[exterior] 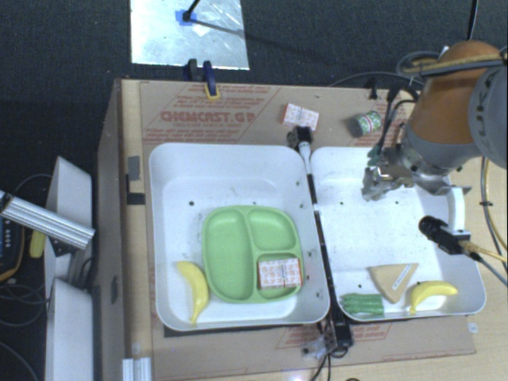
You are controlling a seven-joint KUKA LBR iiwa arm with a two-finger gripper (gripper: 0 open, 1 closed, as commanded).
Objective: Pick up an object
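Overall, bench with brown printed board on top, two white bins side by side. Left bin holds a green divided plate sitting toward its near half. Small pink-and-white packet lies in the plate's near-right compartment. Yellow banana lies on the bin floor just beside the plate's near-left edge, curved, close to touching the rim.

Right bin has three things lined up along its near wall: green flat item at the near-left corner, tan wedge like a sandwich half just right of it, second banana at the near-right corner, right beside the wedge. Whether wedge and banana touch, can't tell.

Arm comes in from the right, orange band up top, grey wrist below. Gripper hangs over the far part of the right bin, well apart from the three things at the near wall. Claw state: can't tell, too blurred and partly hidden by the wrist. Nothing seen in it.

On the board beyond the bins: another pink-and-white packet near the gap between bins, small green-and-white can lying to its right, near the arm. Blue and yellow clip sits at the far board edge.
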